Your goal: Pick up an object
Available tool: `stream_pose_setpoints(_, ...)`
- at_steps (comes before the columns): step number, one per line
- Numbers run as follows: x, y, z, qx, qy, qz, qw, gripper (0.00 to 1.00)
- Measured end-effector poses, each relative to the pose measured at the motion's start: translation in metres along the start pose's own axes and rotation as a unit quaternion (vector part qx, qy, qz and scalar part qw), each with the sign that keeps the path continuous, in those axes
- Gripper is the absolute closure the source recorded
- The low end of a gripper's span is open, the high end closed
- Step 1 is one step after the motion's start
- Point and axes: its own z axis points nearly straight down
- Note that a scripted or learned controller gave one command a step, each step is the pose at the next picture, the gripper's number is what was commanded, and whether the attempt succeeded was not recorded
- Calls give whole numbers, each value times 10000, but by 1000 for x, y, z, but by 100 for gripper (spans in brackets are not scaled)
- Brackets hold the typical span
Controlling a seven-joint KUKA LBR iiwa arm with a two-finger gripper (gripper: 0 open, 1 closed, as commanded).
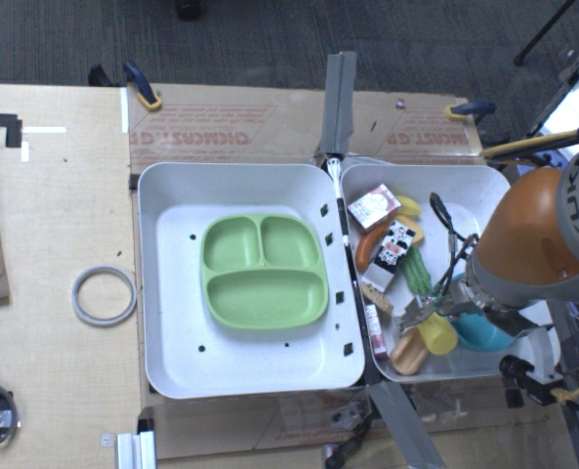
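The right bin (484,179) holds a jumble of toys. Among them are a pink and white box (375,206), a black and white carton (394,245), a green cucumber (416,270), a yellow cup (437,336), a teal piece (484,333) and a tan roll (408,356). My gripper (424,308) reaches down from the orange-banded wrist (528,233) into the front of this bin. It sits just above the yellow cup and beside the cucumber's lower end. The wrist hides part of the bin's right side.
The left bin (162,291) carries a green divided plate (265,270). A grey metal divider (338,96) runs between the bins. A grey ring (104,294) lies on the bench to the left. A black spoon (441,215) leans in the right bin.
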Motion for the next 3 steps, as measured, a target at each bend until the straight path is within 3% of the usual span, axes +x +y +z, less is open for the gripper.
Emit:
stream_pose_setpoints(1,8,3,1,-18,-9,-1235,9923,0)
stream_pose_setpoints(2,5,6,-12,-68,-46,-1209,9926,100)
stream_pose_setpoints(3,29,89,-142,4,-12,-27,10000,100)
